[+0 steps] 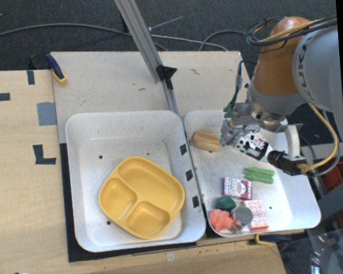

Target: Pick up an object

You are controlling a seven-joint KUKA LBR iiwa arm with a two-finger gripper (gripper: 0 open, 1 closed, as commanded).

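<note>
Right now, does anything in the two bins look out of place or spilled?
Nothing looks spilled or damaged. The yellow tray lies askew in the left bin. In the right bin, the small items crowd the near edge.

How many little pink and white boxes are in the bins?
2, both in the right bin: one small box mid-bin, the other box near the front edge beside the grey piece. More may be hidden.

A yellow three-compartment plastic tray [142,196] is lying in the left white bin [82,170], with the right white bin [295,206] sitting at its three o'clock.
</note>
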